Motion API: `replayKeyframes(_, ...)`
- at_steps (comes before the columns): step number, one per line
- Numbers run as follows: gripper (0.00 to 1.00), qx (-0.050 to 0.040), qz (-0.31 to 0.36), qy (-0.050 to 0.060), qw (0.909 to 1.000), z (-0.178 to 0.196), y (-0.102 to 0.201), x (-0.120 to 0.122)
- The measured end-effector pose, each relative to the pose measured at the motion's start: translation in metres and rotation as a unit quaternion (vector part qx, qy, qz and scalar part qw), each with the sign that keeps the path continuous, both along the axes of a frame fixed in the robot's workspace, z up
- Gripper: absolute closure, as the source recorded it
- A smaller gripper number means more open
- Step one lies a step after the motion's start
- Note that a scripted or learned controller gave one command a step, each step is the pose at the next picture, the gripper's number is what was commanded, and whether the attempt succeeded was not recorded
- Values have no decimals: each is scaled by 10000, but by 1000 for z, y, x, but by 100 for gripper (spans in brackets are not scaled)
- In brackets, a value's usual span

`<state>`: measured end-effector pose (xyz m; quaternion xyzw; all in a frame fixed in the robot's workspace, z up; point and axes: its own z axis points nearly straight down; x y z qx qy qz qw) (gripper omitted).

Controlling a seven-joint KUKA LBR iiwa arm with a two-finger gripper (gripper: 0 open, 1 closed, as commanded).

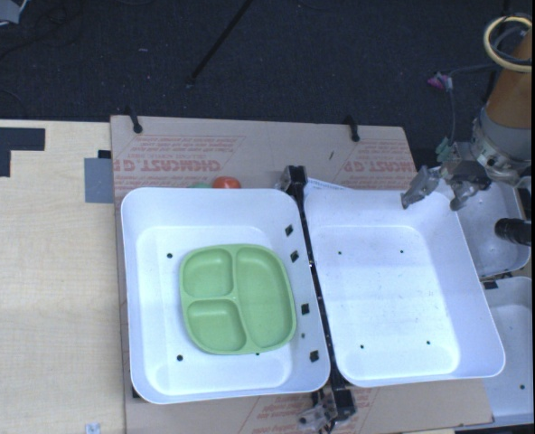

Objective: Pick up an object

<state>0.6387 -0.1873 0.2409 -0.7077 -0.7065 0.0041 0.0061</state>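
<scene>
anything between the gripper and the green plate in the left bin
Nothing sits on the green plate. The gripper hangs above the right bin's far right corner, so the raised rims where both bins meet lie between them.

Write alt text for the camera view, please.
A green divided plate lies in the left white bin. The gripper, fingers spread and holding nothing, hangs over the far right corner of the right white bin.

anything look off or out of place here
One thing: a small orange-red object lies outside the bins, on the cardboard just behind the left bin's back rim, partly hidden by it. The green divided plate sits flat inside that bin, slightly rotated. The gripper hovers over the right bin's far corner, open.
</scene>
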Motion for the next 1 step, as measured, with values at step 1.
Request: replayKeyframes(1,0,-14,10,-70,10000,8,0,2)
